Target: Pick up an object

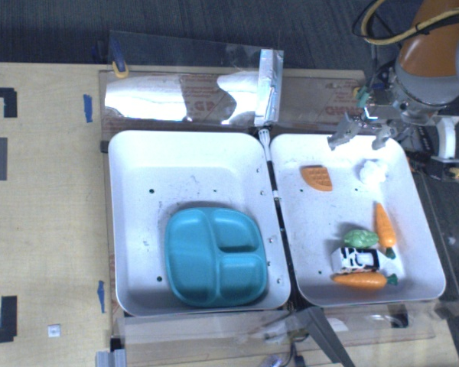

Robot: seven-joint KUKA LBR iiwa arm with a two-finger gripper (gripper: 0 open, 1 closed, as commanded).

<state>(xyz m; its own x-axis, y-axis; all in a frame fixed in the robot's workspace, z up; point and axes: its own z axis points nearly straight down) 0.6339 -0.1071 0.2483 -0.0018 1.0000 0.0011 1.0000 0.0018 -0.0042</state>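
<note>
The right bin (417,197) holds an orange waffle-like piece (317,177) near its back left, a small white object (371,171) near the back right, an upright carrot (383,225), a green leafy toy (361,239), a black-and-white item (356,259) and a second carrot (359,280) lying along the front. My gripper (363,136) hangs over the bin's back rim, above and between the waffle piece and the white object. Its two fingers are spread apart and nothing sits between them.
The left bin (138,167) carries a teal divided plate (214,257) toward its front. A shiny clear panel (269,86) stands behind the bins. Yellow and black cables (382,10) loop by the arm at the top right.
</note>
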